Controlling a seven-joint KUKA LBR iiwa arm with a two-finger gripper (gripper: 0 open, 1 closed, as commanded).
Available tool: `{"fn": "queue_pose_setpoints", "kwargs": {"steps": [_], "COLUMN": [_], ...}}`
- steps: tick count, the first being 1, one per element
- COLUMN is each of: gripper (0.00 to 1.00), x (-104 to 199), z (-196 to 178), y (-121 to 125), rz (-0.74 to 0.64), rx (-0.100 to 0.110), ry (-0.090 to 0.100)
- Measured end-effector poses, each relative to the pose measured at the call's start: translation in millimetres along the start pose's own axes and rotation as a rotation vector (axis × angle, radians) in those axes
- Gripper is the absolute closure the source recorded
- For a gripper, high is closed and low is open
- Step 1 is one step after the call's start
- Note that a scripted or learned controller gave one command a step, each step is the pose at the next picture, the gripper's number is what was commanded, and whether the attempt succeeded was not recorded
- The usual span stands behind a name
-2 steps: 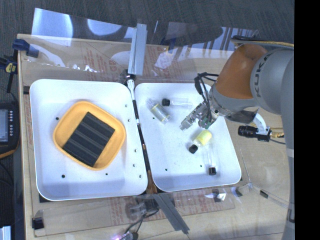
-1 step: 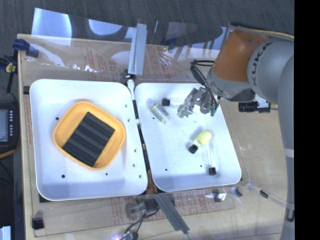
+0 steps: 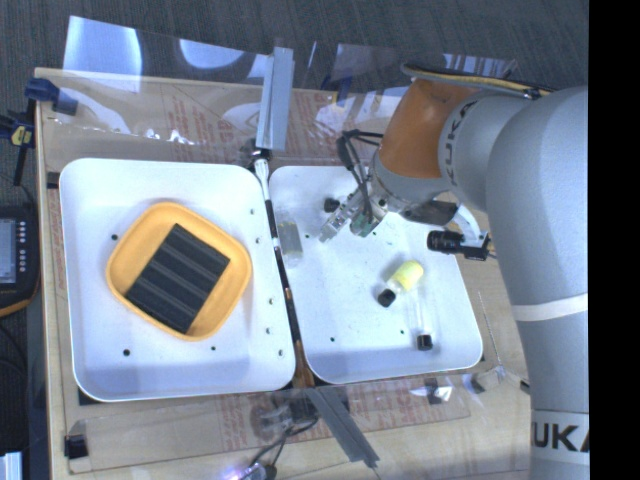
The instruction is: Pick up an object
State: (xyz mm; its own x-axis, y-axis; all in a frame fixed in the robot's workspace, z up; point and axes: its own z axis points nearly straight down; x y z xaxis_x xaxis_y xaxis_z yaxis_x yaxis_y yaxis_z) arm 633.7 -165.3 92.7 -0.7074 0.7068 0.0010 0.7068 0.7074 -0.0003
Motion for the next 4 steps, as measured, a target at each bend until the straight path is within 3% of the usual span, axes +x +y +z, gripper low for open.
{"fn": "queue_pose_setpoints", "kwargs": {"steps": [1, 2, 3, 4], "gripper": [1.00, 1.00, 1.00, 1.00], "x": [-34.5, 11.4, -21.1, -19.8], "z": [-18.5, -1.2, -2.1, -0.1], "y": [-11.2, 32.0, -4.5, -24.6], "rz": [-0.093, -0.093, -0.444, -0.906], "rx": [-0.002, 0.000, -0.001, 0.000], "ry": [-0.005, -0.004, -0.007, 0.000]}}
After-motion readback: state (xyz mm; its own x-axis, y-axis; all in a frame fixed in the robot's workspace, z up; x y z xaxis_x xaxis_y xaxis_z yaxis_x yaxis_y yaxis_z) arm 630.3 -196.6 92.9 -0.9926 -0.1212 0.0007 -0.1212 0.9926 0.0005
